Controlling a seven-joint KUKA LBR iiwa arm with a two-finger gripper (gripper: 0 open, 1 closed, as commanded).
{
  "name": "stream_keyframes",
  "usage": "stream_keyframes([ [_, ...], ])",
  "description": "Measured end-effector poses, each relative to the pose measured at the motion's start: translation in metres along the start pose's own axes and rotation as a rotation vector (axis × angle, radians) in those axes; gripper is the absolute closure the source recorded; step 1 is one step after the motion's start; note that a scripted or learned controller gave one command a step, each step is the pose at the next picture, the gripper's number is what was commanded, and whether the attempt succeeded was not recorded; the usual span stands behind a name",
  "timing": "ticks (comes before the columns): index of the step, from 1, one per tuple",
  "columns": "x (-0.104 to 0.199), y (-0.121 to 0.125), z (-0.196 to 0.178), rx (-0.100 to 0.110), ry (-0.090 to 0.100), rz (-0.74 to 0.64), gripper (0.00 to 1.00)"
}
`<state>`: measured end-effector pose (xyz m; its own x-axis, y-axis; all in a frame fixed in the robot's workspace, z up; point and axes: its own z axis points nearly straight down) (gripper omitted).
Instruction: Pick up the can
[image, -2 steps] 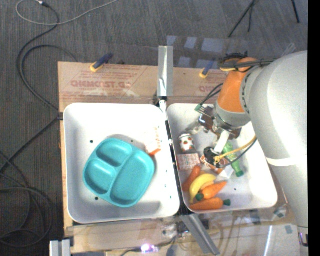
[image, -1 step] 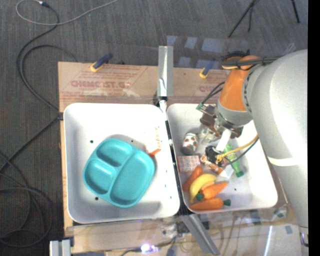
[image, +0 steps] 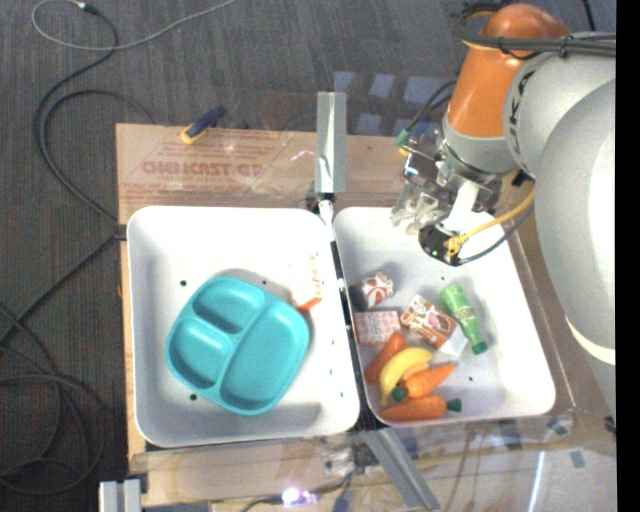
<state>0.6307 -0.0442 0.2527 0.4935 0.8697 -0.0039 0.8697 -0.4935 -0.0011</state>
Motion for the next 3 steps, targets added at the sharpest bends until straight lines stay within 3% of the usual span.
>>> stream_keyframes([
  [1, 0.084, -0.045, 0.007, 0.002, 0.000, -0.167, 1.00],
  [2, 0.084, -0.045, -0.001, 0.005, -0.003, -0.168, 1.00],
  [3, 0.127, -0.101, -0.024, 0.000, 0.000, -0.329, 1.00],
])
